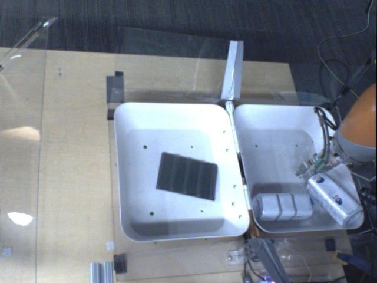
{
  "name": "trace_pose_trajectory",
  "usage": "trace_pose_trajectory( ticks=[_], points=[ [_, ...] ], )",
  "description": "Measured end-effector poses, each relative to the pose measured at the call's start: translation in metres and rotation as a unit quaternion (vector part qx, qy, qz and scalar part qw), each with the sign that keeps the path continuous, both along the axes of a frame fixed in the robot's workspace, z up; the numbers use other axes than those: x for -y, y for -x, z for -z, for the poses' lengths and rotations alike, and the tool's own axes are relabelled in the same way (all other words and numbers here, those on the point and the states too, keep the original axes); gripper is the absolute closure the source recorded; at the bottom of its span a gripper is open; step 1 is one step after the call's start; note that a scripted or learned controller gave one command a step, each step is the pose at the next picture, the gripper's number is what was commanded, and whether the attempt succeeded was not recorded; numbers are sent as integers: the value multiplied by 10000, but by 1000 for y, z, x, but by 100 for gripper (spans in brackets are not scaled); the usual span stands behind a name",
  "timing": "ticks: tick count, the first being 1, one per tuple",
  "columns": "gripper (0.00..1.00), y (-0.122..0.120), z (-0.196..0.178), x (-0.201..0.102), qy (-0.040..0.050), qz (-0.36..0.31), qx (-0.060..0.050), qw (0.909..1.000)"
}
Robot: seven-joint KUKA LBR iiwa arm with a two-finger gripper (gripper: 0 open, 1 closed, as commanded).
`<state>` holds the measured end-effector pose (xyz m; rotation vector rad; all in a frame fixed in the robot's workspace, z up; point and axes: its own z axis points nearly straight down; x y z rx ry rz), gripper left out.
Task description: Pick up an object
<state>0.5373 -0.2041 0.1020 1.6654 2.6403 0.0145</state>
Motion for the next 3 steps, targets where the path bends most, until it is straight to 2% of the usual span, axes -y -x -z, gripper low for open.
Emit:
trace_pose_trajectory(
  ticks=[1, 2, 3],
  points=[
    [0, 0, 0, 0, 3, 4, 1, 10000],
    [100, -4, -13, -3, -12, -17, 45, 10000],
    [100, -76, -102, -52, -13, 330, -69, 9994]
  ],
)
